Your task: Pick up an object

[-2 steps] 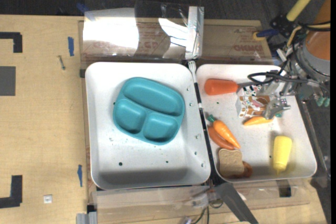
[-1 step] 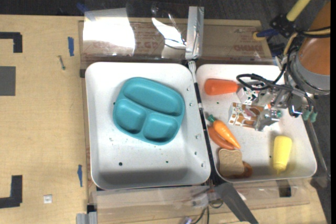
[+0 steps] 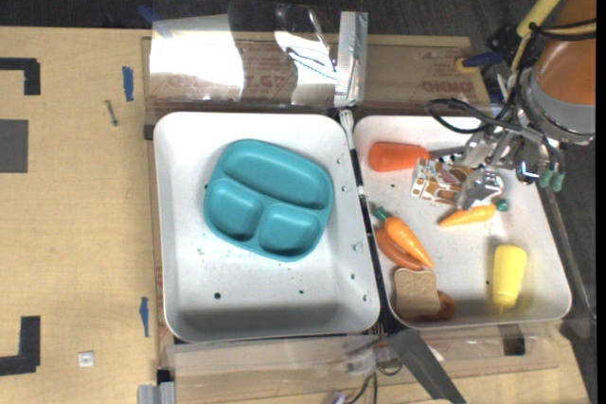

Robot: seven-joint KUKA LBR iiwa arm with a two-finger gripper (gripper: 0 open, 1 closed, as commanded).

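Note:
My gripper hangs low in the right bin, near its back right part. Just below it lies a small orange carrot, and a white and brown packet lies to its left, touching or nearly touching it. An orange-red cylinder rests at the back of the bin. A larger carrot lies by the left wall, a bread slice at the front left, and a yellow corn cob at the front right. Nothing is visibly lifted off the bin floor.
The left bin holds a teal divided plate. A clear plastic sheet and a metal strip stand behind the bins. Cables trail from the wrist over the right bin's back edge.

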